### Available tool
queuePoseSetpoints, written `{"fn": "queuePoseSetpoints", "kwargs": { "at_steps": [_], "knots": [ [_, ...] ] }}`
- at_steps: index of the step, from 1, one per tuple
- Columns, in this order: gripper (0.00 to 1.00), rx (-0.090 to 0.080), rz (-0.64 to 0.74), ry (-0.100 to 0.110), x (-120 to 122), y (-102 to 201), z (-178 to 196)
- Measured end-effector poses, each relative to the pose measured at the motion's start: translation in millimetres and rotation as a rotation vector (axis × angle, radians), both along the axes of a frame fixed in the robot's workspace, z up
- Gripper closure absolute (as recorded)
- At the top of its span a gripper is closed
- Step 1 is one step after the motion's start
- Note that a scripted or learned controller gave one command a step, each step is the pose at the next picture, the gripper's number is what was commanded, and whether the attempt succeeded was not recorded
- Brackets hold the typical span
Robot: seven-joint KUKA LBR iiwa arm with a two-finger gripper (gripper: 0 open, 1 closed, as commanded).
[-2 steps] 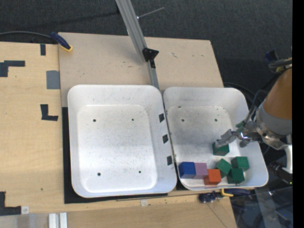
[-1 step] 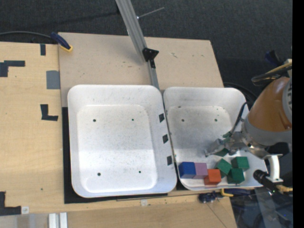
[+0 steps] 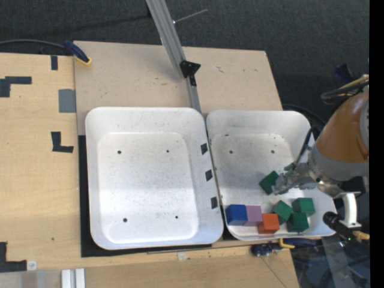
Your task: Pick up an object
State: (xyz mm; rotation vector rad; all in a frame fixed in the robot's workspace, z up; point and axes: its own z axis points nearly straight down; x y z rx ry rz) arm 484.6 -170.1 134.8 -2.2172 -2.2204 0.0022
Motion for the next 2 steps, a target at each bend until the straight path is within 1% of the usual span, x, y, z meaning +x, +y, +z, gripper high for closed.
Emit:
{"fn": "queuePoseSetpoints", "kwargs": {
  "at_steps": [1,2],
  "knots": [
    [1.0,-0.003,0.001,-0.008,3,4,62],
    [1.0,-0.003,0.0,-0.006,4,4,93]
  ]
}}
